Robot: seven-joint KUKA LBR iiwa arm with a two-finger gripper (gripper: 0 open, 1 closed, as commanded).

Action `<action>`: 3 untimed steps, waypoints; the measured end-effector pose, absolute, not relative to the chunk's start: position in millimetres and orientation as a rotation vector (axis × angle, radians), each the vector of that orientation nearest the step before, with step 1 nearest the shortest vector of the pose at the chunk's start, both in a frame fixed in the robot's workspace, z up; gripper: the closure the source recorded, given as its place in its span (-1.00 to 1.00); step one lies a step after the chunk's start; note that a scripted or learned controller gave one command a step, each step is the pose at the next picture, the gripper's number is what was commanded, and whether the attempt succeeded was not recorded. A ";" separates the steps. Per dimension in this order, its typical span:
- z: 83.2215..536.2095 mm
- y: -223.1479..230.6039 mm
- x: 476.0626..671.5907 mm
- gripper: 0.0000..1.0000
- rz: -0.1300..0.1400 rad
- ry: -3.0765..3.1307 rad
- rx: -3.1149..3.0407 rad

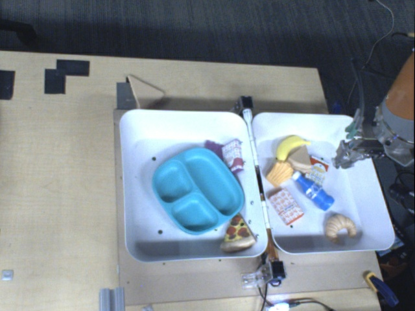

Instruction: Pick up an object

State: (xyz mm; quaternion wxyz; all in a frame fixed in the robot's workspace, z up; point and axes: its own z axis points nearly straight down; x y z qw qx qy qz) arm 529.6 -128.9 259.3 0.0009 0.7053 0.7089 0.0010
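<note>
Bins sit side by side in the middle of the counter (pixel 58 173), and all the easy pickings are in the right bin (pixel 373 193). The tool (pixel 343 154) hangs over that bin's right edge, up toward its far right corner, with nothing between it and the bin floor that I can see. Whether it's spread or pressed together, I honestly can't tell, it's just a grey blur at this size.

Nearest candidates: the blue bottle (pixel 316 193) lying on its side mid-bin, and the banana (pixel 290 146) toward the far left corner, touching a wedge of something tan (pixel 299 159). A croissant (pixel 341 226) sits alone near the front right corner, so I'd guess that's the cleanest grab since nothing crowds it. The waffle-looking piece (pixel 279 172) and the red-and-white packet (pixel 286 205) hug the left wall, awkward for fingers.

The left bin (pixel 139 141) is mostly taken up by a blue divided plate (pixel 196 190), with a pizza slice (pixel 237 233) wedged at the front edge and a purple wrapper (pixel 228 153) behind it. Looks like the pick is not yet started.
</note>
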 end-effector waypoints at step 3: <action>89.0 -89.5 554.1 -1.00 0.018 2.219 2.208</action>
